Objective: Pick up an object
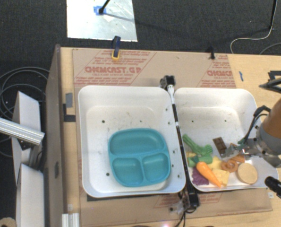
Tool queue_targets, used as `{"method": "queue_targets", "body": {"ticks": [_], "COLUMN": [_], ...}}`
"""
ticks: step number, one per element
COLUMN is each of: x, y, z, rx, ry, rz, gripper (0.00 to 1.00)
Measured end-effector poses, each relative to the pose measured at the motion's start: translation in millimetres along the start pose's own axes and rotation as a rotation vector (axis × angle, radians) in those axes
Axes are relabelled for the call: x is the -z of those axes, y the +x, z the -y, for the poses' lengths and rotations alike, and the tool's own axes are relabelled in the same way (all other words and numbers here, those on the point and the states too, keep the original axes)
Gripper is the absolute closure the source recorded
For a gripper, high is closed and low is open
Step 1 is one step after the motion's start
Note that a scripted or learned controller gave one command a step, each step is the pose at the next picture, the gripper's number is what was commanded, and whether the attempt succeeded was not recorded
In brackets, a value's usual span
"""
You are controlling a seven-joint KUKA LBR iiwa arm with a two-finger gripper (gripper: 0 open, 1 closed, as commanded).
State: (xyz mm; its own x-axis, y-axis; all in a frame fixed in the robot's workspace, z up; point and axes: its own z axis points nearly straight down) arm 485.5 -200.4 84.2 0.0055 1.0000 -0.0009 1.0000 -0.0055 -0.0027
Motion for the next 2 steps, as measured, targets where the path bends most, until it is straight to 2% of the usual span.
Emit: {"method": "queue_targets", "body": {"ticks": [1,2], "x": [1.0,17.7], "y": [30.0,22.0], "z": [-63.0,-154.7], "rx": [0.015,0.014], "ry": [-0.009,-0.016], "rz": [0.000,0.003], "gripper": [0.00,0.00]}}
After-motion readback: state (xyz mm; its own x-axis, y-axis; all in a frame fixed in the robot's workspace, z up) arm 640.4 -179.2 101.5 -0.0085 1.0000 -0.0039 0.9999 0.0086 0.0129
